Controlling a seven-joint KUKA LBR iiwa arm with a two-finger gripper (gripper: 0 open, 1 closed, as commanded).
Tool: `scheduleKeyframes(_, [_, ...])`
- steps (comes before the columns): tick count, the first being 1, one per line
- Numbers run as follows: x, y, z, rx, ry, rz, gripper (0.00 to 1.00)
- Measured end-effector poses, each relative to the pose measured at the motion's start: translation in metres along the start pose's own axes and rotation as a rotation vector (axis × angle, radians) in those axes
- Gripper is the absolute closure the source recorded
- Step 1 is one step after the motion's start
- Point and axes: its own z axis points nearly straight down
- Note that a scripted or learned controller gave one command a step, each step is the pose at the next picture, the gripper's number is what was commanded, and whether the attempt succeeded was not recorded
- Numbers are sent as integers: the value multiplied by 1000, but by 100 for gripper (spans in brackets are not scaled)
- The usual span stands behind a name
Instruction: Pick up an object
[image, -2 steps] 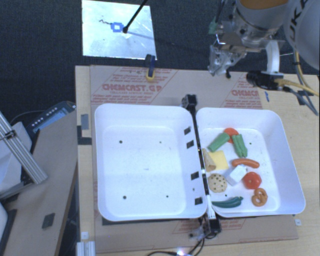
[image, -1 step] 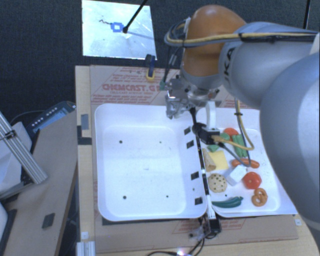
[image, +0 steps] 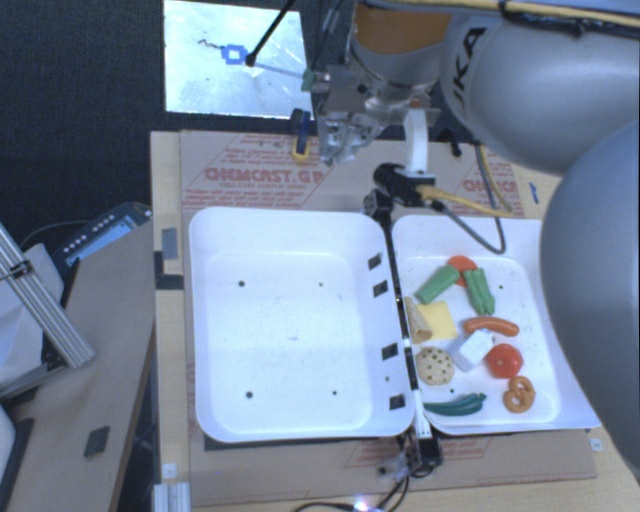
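Observation:
The right bin (image: 540, 275) holds several toy foods: a green cucumber (image: 436, 284), a green pepper (image: 481, 291), a yellow cheese wedge (image: 436, 320), a sausage (image: 491, 326), a white cube (image: 471, 351), a red tomato (image: 504, 361), a cookie (image: 434, 367), a pretzel (image: 519, 394) and a dark green chilli (image: 455, 404). My gripper (image: 338, 140) hangs high above the bench's back edge, behind the left bin (image: 215, 235) and well away from the foods. It looks blurred and nothing shows in it.
A row of black clips (image: 385, 290) runs along the seam between the two bins. A yellow and blue fixture (image: 300, 135) stands on the cardboard behind the left bin. The big grey arm (image: 560, 90) covers the upper right.

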Motion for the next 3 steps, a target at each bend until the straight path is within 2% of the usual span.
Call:
scheduleKeyframes(1, [-6, -54, 144, 26, -5, 9, 100])
scheduleKeyframes(2, [9, 1, 1, -4, 0, 2, 100])
scheduleKeyframes(3, [15, -95, 181, 33, -7, 7, 100])
